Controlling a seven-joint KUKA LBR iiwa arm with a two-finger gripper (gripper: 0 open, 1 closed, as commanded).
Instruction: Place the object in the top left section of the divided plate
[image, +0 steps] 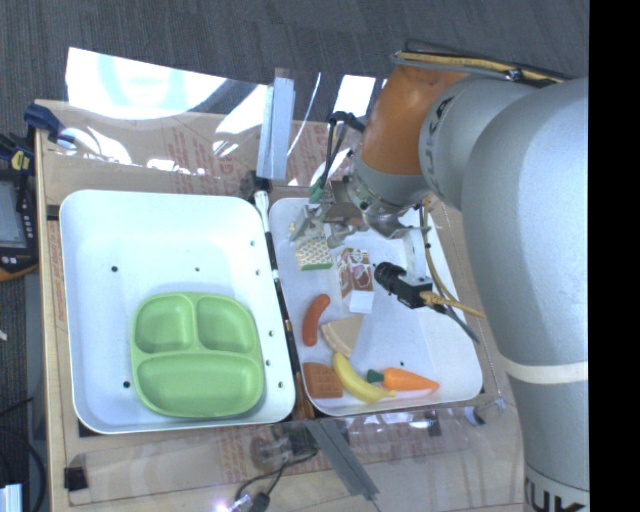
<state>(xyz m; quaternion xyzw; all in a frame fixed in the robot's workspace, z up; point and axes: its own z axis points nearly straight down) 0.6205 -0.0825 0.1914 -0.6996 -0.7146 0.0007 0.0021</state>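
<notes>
The gripper (322, 225) hangs over the right bin (455, 345), near the top, above a green-and-white toy food piece (314, 256). Picking comes first. The green divided plate (197, 354) waits lower left.

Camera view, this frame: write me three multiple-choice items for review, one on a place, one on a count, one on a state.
1. Where is the green divided plate?
A. In the left bin
B. In the right bin
C. On the bench between the bins

2. How many sections has the plate?
A. Two
B. Three
C. Four

3. What lies in the plate's sections?
A. A banana
B. A carrot
C. Nothing

Key: 1 A, the green divided plate sits in the left bin. 2 B, two small sections above one wide one. 3 C, all sections show bare green; the banana, carrot and sausage lie in the right bin, where the gripper hovers.
</notes>
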